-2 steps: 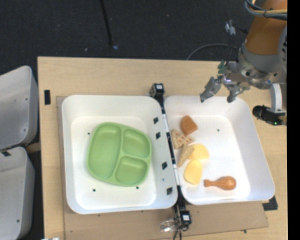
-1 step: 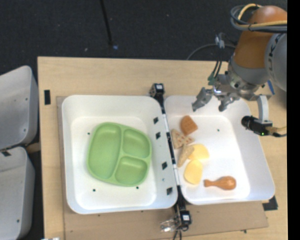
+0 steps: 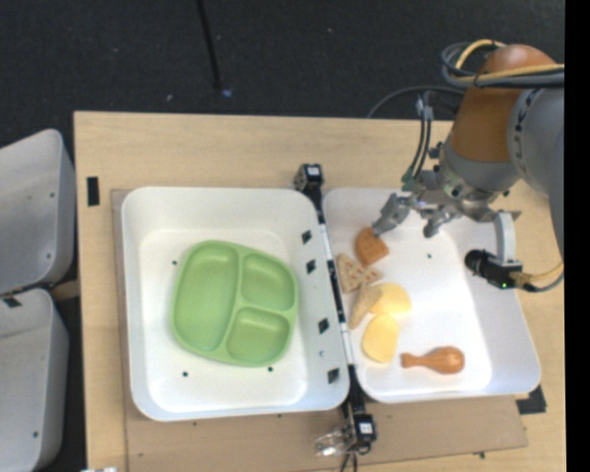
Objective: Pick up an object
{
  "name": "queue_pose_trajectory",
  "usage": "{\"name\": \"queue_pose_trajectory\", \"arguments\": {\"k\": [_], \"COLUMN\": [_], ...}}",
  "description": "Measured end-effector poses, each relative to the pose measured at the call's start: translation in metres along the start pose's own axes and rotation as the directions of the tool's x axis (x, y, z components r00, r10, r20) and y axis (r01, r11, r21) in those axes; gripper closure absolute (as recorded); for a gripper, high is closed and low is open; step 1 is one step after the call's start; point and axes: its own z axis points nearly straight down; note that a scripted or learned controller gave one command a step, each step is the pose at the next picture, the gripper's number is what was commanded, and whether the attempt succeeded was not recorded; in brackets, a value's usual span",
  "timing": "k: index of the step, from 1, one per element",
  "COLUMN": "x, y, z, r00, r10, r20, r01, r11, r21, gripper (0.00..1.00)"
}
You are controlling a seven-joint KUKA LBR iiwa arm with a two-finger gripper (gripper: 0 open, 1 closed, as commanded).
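A: Status on the pick?
B: Not done. Pincer [image 3: 413, 216] fingers apart, nothing btwn them, up over the right bin [image 3: 492, 367].
A: Nearest thing?
B: Brown food chunk [image 3: 371, 248], just below-left of its left fingertip. Grab & lift still to go.

A robotics lab: a plywood bench [image 3: 206, 150] on dark carpet [image 3: 128, 37] bears two shallow white bins [image 3: 138, 293] clipped side by side, cables [image 3: 202, 23] trail at twelve o'clock, and an industrial arm [image 3: 497, 116] stands at two o'clock.
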Motion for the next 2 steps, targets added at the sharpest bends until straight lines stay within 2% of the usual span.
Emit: {"name": "queue_pose_trajectory", "arguments": {"k": [1,2], "x": [0.007,0.006], "y": [0.0,0.001], "z": [0.059,0.045], "r00": [1.0,1.0], "r10": [-0.002,0.001], "r20": [-0.001,-0.001], "r01": [0.002,-0.001], "r11": [1.0,1.0], "r21": [0.001,-0.006], "gripper": [0.0,1.0]}}
